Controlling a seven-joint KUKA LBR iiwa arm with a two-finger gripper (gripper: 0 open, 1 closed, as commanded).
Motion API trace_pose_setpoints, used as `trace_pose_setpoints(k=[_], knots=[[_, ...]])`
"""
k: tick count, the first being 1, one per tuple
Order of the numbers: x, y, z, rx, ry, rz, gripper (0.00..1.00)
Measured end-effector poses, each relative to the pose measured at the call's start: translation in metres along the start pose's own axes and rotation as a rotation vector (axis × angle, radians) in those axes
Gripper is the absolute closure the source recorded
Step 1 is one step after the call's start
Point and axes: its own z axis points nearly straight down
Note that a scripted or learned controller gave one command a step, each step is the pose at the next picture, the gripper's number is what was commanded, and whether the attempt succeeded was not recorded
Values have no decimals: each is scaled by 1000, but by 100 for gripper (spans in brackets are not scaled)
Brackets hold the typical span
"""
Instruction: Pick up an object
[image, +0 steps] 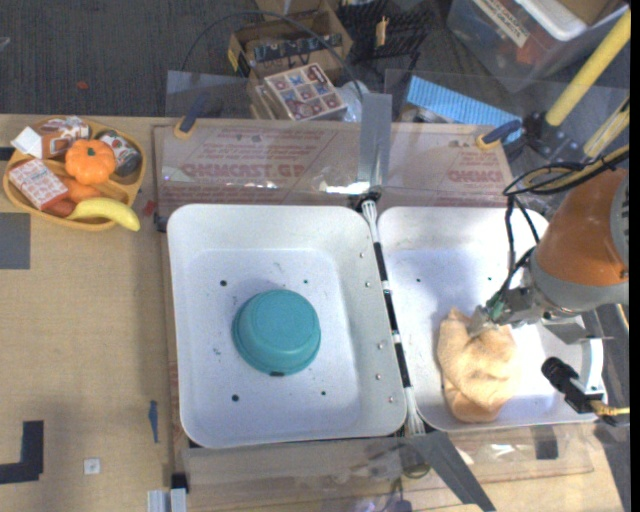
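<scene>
A crumpled tan cloth-like object (475, 366) lies in the right bin (440, 250), near its front. My gripper (492, 315) is down at the top right edge of this tan object, reaching in from the right below the orange wrist band. A teal upturned bowl (277, 331) rests in the middle of the left bin (200, 250).
A bowl of toy fruit with a banana and a small pumpkin (75, 172) sits at the bench's far left. Cardboard walls and boxes stand behind both bins. A black cable hangs beside the arm, over the right bin's right side.
</scene>
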Motion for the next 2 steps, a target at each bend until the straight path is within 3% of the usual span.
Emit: trace_pose_setpoints(k=[1, 2], knots=[[0, 0, 0, 0, 0, 0, 0], [26, -14, 10, 1, -4, -65, 0]])
